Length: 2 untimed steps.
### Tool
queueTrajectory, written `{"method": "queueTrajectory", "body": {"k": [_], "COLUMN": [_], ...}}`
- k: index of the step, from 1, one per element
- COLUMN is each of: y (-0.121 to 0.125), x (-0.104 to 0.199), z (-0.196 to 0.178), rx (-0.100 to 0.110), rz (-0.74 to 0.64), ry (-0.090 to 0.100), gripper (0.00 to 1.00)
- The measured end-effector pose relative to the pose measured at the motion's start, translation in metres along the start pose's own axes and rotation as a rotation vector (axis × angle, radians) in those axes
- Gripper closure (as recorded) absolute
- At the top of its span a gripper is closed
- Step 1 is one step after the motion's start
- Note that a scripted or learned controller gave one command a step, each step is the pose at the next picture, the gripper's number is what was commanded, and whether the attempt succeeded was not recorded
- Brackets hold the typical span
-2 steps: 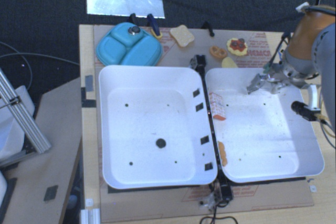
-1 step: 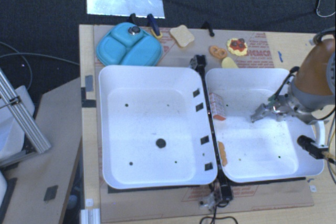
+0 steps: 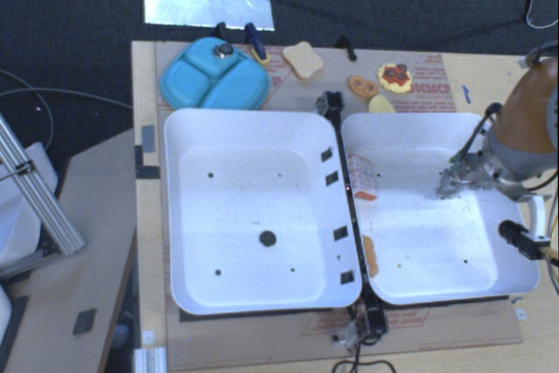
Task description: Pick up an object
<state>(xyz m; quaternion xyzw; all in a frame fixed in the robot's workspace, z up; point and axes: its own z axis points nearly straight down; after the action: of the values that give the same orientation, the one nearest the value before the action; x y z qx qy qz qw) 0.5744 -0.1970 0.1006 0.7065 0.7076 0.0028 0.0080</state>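
Risk is mainly a grab on nothing. Gripper (image 3: 451, 185) is seen low over the right bin (image 3: 437, 286), near its right side, on what looks like bare white floor. Finger spread cannot be told at this size, and nothing is seen held.

Candidate objects sit against the divider side of the right bin, well apart from the gripper: a white and red packet (image 3: 362, 176) on the left wall, and a small orange piece (image 3: 369, 255) lower down on the same wall. A dark round piece (image 3: 267, 238) lies in the left bin (image 3: 188, 135).

Failure modes, judged from this layout:
- If the fingers are closed where they are now, nothing is likely to be caught; the floor is scraped at best.
- Packet and orange piece are both leaned on the sloped wall. One finger is likely to be blocked by the wall or the bin rim, so the object gets pushed up the slope instead of pinched.
- Packet looks flat and thin; it is likely to slide out of a shallow pinch.
- Black clips (image 3: 333, 179) along the divider could be snagged on a sideways approach.

Toy food (image 3: 303, 59) and a blue tray (image 3: 215, 76) lie behind the bins, out of play.
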Motion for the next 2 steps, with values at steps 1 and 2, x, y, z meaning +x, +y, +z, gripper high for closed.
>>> {"method": "queueTrajectory", "body": {"k": [1,2], "y": [0.000,0.021], "x": [0.078,0.185], "z": [-0.008,-0.090], "rx": [0.015,0.004], "rz": [-0.008,-0.014], "ry": [0.011,0.012], "gripper": [1.00,1.00]}}
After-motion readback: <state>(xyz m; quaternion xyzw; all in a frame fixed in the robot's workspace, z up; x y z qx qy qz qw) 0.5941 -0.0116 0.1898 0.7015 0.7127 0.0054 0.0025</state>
